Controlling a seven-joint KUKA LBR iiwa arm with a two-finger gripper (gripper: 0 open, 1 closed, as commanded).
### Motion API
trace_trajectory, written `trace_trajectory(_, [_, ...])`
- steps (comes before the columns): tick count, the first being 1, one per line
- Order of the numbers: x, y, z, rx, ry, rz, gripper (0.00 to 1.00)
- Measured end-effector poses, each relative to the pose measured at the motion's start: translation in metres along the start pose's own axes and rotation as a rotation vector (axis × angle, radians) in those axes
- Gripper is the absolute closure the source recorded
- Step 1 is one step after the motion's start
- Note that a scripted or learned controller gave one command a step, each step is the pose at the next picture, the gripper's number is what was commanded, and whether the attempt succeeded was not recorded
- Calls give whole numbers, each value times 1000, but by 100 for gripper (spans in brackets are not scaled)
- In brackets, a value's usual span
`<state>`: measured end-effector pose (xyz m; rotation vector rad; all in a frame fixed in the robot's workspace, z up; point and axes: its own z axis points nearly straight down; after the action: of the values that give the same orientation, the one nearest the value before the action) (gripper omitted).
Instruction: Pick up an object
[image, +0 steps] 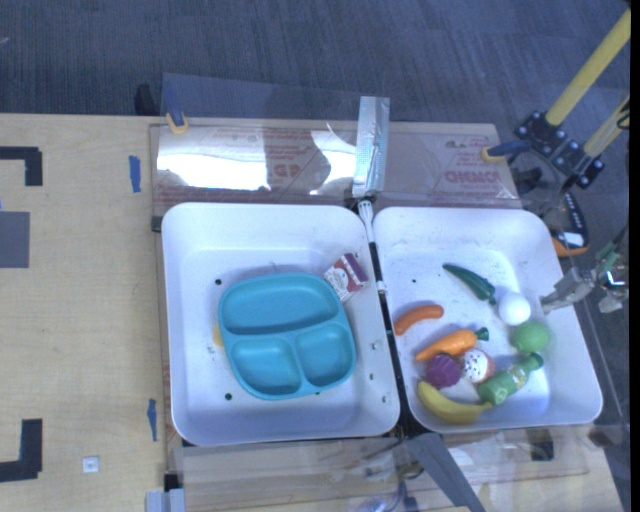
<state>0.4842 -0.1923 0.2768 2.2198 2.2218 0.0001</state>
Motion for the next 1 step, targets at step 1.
trace_trajectory(1, [33,-3,-19,-3,0,17,0])
